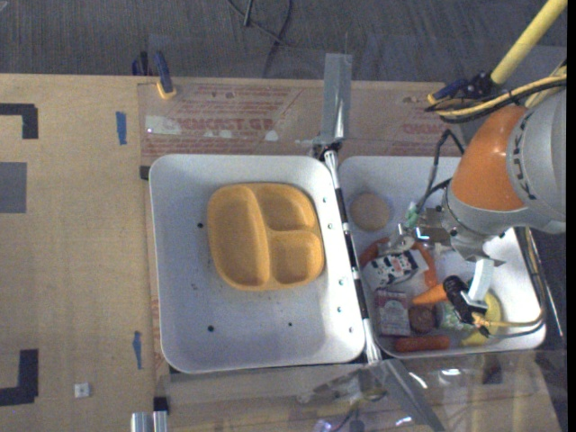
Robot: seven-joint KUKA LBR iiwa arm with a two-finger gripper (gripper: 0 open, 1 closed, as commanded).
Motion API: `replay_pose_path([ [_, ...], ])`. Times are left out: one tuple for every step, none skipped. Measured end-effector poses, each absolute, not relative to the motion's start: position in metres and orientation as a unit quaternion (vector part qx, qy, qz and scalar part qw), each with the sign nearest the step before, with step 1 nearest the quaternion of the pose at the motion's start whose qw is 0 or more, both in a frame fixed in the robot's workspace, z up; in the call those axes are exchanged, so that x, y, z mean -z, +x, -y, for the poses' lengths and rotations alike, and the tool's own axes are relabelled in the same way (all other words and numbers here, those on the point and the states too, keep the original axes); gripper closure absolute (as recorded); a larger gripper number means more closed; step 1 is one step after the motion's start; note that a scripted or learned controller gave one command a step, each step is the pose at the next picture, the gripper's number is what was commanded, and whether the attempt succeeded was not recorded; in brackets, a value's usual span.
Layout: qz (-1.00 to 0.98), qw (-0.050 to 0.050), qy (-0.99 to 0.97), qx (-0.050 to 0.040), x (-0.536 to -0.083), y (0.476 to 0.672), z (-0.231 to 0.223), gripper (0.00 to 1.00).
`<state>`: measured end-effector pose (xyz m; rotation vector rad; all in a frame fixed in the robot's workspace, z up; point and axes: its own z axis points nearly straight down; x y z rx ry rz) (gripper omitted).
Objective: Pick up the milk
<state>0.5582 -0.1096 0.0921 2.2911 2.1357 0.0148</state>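
1. Milk carton (396, 265), white with black patches, lies in the right bin (531, 268), toward its left wall, with a tan round item (369, 211) on its far side.
2. Gripper (417, 234) hangs just beside the carton, on its far-right side; how wide it stands cannot be told.
3. Yellow divided plate (265, 235) sits in the left bin (180, 313).

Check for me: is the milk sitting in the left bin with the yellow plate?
No, the milk carton lies in the right bin among other items, while the yellow plate sits in the left bin.
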Motion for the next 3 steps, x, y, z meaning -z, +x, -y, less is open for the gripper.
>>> replay_pose_path([
  [-0.644, 0.007, 0.765, -0.0051, -0.0897, 0.5198, 0.0960, 0.00],
  [-0.642, 0.008, 0.766, -0.0031, -0.0983, 0.5194, 0.0990, 1.00],
  [-0.643, 0.008, 0.766, -0.0030, -0.0981, 0.5192, 0.0985, 0.00],
])
